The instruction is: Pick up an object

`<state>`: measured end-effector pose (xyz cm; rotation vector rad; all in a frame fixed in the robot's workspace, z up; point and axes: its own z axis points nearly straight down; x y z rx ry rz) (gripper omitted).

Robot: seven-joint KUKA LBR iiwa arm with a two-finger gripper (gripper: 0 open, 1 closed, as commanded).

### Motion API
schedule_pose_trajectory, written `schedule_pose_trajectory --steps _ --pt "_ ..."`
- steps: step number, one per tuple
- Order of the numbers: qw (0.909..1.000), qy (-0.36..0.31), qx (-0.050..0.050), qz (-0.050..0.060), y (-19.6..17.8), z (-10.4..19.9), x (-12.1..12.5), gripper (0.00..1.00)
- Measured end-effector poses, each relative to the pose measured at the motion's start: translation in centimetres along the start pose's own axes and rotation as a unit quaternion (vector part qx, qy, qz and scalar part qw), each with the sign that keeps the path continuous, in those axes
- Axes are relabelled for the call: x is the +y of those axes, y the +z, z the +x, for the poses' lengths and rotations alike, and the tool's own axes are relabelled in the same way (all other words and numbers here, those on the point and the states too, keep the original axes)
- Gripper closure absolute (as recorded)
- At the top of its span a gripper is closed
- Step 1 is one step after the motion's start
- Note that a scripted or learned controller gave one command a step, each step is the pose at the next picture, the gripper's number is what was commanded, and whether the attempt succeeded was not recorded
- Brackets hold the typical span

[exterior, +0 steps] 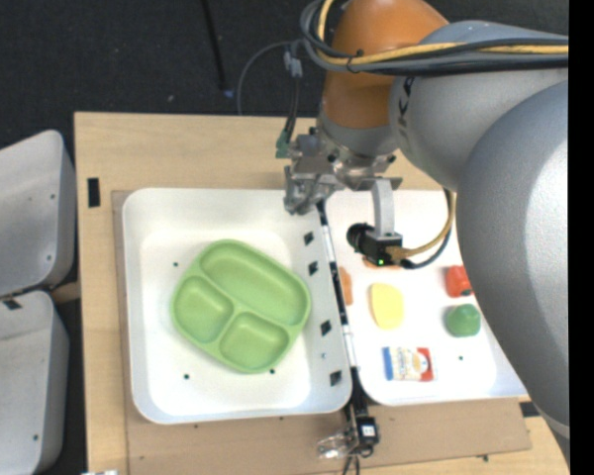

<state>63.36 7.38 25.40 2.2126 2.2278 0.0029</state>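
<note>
Two bins (139,295); green tray (240,306) in left, gripper (302,198) above divider.

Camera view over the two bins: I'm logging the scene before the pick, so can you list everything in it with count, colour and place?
Divided plate: one, light green, three compartments, lying in the left bin.
Flat rounded piece: one, yellow, middle of the right bin.
Small block: one, orange-red, right side of the right bin.
Round object: one, green, just below the orange-red block.
Small packet: one, white with blue and red print, near the front of the right bin.
Bins: two, white, shallow, side by side on the bench.
Bench: one, light wood.
Arm: one, grey with an orange band, reaching in from the right.
Gripper: one, dark metal, above the bins' shared back edge; jaws too unclear to judge.
</note>
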Motion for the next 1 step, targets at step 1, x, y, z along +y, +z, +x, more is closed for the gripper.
schedule_pose_trajectory --steps 1 --pt "1.0 0.002 0.0 0.001 0.01 -0.36 -0.07 0.0"
